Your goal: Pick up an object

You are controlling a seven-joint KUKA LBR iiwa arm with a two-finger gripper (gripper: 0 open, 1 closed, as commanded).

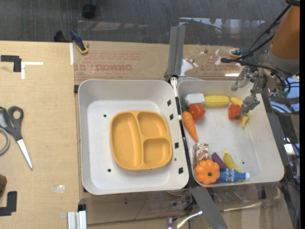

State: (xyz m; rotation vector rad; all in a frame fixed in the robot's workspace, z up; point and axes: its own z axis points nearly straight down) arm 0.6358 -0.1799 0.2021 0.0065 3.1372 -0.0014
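My gripper (244, 93) hangs over the back right part of the right bin (267, 142), open, with nothing between its fingers. Just below its lower finger lies a red pepper (234, 111) beside a small yellow piece (244, 121). Further left along the back are a corn cob (216, 100), a white block (194, 98), a red tomato (197, 111) and a carrot (190, 125). At the bin's front lie a snack packet (201, 152), an orange pumpkin (207, 171), a purple eggplant (218, 159), a banana (231, 161) and a blue bottle (232, 176).
The left bin (90, 128) holds a yellow divided plate (141, 140). Scissors (16, 132) lie on the bench at far left. Cables (257, 42) trail from the arm above the right bin's back edge.
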